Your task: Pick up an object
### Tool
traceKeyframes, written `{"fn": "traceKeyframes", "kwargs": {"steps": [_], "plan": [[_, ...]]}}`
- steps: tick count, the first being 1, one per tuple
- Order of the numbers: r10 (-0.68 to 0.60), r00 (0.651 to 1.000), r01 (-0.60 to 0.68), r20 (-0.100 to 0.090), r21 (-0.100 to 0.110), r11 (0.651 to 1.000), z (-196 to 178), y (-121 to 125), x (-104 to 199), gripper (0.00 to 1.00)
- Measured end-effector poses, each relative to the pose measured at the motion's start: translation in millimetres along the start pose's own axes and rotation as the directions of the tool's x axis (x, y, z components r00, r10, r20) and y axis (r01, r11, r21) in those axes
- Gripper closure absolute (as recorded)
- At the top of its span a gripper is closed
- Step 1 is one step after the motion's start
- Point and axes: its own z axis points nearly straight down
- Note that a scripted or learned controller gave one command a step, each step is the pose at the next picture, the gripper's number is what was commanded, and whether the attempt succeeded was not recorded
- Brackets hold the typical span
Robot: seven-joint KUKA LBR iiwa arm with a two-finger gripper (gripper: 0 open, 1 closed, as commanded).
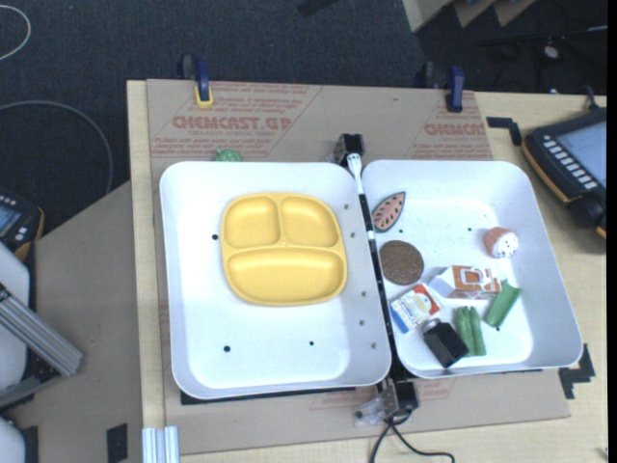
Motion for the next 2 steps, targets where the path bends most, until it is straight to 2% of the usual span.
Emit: {"fn": "traceKeyframes", "kwargs": {"steps": [1, 2], "plan": [[0.005, 1.000, -0.005, -0.017, 0.026, 1.000, 140, -5, 3, 1.00], [0.002, 1.000, -0.002, -0.008, 0.005, 1.000, 44, -3, 1, 1.00]]}}
